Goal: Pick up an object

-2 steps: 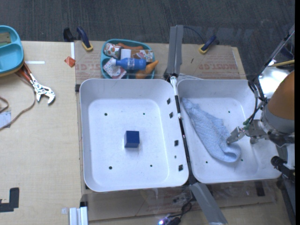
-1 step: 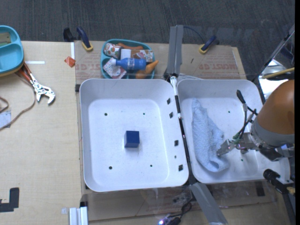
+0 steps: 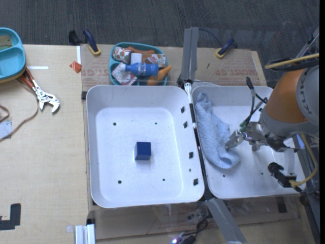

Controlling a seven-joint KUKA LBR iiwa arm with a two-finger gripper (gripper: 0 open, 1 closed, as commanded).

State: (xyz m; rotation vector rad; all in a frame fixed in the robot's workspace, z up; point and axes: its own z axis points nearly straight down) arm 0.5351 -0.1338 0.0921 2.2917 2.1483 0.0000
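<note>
- Pale wood tabletop [image 3: 45, 187] carries two shallow white bins side by side, with a brown cardboard sheet [image 3: 223, 67] behind them that bears faint red lettering, too blurred to read.
- A teal bowl [image 3: 138, 64] behind the left bin holds packaged items, among them a blue bottle [image 3: 143, 69] with a white label; no words can be made out.
- The left bin [image 3: 101, 136] holds a dark blue cube [image 3: 143, 150] near its middle, well apart from every wall, with bare floor all round it.
- The right bin [image 3: 244, 182] holds a light blue cloth [image 3: 212, 131], lying lengthwise along the left wall, its lower end bunched.
- The right half of that bin's floor is bare.
- The arm reaches in from the right, its orange band [image 3: 284, 98] over the bin's right edge, wrist angled down and leftward.
- The pincer [image 3: 234, 140] sits low, just beside the cloth's lower right edge; whether its fingers are apart or together cannot be told.
- A wrench [image 3: 44, 99] and a light blue tray [image 3: 10, 52] lie far left.
</note>
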